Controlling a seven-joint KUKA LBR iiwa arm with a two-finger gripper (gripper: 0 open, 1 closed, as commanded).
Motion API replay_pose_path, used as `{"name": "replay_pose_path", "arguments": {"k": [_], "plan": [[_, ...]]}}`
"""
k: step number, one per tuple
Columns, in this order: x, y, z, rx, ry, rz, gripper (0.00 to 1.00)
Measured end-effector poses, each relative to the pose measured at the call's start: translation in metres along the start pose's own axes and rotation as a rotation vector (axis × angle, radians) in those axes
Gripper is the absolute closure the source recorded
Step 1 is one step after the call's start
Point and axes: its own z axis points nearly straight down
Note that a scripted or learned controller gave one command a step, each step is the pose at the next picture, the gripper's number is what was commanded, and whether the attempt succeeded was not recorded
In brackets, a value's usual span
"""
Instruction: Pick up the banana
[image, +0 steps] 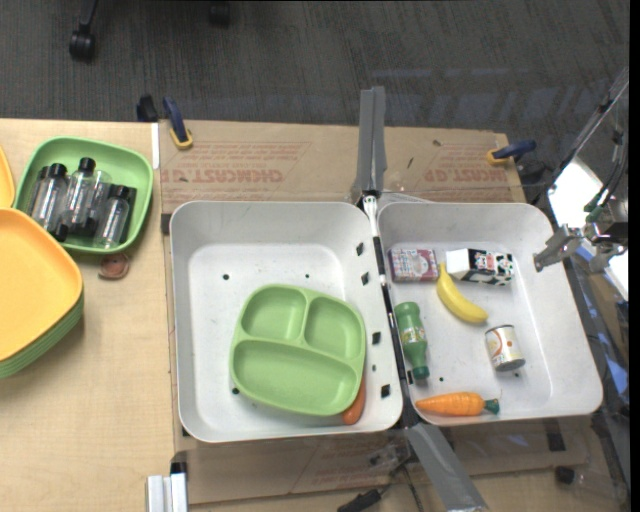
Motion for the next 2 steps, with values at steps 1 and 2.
{"name": "replay_pose_path", "arguments": {"k": [1,2], "plan": [[0.059,-0.002,0.106,0.0,0.0,0.022,0.0],[0.101,-0.017,0.176,-0.001,0.0,-0.1,0.0]]}}
